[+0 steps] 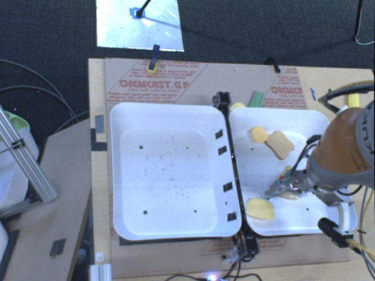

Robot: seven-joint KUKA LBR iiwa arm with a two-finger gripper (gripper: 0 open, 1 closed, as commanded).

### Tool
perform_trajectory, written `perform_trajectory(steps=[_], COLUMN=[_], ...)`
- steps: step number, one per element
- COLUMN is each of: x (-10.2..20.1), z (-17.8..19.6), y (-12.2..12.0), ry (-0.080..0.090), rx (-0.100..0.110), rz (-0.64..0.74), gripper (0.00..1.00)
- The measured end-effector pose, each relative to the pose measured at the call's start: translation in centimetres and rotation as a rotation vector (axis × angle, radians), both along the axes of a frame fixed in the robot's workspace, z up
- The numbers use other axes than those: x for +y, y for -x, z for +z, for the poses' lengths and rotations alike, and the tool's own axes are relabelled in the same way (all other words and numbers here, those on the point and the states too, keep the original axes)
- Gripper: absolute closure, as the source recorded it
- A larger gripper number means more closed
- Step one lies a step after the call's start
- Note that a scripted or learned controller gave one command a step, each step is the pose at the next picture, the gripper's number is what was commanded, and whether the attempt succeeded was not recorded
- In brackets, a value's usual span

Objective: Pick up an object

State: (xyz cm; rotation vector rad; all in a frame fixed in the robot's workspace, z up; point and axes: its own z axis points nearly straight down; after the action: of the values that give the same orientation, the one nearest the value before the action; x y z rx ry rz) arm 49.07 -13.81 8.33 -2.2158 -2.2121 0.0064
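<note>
The right white bin [319,119] holds a small yellow round piece [259,135], a tan bread-like piece [280,144] next to it, and a yellow oval piece [259,209] near the front wall. My gripper [279,189] reaches down into this bin from the right, its tip just above and right of the yellow oval piece. A pale object [289,195] lies right under the tip, partly hidden. Whether it sits between the fingers is unclear.
The left white bin [120,174] stands beside the right one, with a black divider [229,157] between them. The arm's orange band [345,142] hangs over the right bin's right side. A cardboard sheet [176,81] lies under both bins.
</note>
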Motion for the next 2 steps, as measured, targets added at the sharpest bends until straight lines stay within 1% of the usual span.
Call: perform_trajectory(steps=[1, 2], x=[4.9, 4.7], z=[0.1, 1.2], y=[-2.7, -2.7], ry=[0.004, 0.004], rx=[-0.012, -0.014], rz=[0.008, 0.005], gripper=[0.00, 1.00])
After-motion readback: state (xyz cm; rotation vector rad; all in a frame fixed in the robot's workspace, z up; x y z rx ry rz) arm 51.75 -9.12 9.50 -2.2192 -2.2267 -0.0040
